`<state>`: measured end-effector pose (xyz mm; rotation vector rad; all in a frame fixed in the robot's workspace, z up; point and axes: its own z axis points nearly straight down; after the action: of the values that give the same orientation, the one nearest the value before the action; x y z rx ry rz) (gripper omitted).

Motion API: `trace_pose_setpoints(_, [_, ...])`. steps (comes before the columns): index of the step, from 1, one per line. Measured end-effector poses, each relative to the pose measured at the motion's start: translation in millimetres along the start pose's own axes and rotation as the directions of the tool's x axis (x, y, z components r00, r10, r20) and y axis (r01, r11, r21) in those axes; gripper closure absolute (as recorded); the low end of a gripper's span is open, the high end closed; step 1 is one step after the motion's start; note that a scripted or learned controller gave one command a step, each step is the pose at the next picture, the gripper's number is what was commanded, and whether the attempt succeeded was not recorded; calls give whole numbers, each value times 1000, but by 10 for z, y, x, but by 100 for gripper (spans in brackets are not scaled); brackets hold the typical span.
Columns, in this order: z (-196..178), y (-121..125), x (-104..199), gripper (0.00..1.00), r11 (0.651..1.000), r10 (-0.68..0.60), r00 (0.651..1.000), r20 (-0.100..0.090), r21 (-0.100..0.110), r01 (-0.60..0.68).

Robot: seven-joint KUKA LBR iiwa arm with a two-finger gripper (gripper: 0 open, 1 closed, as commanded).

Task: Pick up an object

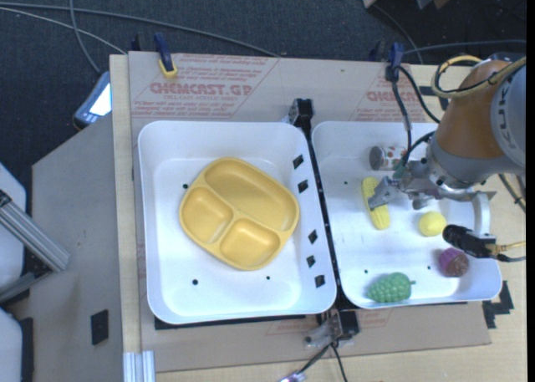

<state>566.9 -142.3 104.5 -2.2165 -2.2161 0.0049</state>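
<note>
gripper (386, 195): hung over the corn (377, 203) in the right bin (351, 230); finger state unclear
advice: centre over it before closing

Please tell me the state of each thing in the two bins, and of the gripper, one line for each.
yellow divided plate: lies flat in the left bin, nothing on it.
corn cob: lies in the right bin, at the gripper.
lemon: loose.
green grapes: loose, near front rim.
purple fruit: loose.
gripper: low over the corn cob.
</note>
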Motion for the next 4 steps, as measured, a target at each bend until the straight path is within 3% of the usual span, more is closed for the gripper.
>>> trace_pose_setpoints(1, [-152,18,-3,100,1000,0,1000,2,-8,0])
trace_pose_setpoints(4, [-1773,-32,0,100,1000,-2,1000,4,-15,3])
